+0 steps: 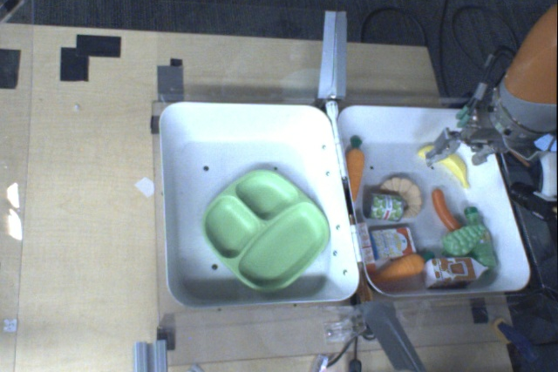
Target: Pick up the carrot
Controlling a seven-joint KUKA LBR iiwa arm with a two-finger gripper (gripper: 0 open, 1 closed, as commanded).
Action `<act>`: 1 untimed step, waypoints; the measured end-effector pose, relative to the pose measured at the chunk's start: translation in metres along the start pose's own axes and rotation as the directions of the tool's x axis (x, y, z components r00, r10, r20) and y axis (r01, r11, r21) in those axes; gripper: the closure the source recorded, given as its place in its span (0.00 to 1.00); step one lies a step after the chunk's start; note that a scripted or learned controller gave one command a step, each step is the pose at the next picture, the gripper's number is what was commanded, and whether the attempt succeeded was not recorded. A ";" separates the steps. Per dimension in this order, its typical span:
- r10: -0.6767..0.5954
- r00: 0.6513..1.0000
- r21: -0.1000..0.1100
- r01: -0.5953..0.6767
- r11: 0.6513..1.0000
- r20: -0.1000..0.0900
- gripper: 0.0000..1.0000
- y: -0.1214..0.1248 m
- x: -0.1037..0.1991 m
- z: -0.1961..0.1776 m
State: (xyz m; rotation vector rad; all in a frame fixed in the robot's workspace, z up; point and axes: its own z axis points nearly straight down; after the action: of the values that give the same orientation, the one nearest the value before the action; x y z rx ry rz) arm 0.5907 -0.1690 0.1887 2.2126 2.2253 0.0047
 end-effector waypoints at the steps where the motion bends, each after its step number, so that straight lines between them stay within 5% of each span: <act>1: -0.132 0.991 0.001 0.132 0.991 -0.001 0.00 -0.002 0.082 0.075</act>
State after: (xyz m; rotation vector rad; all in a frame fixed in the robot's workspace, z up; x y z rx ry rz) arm 0.5891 -0.0874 0.1137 2.0615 2.3675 0.0039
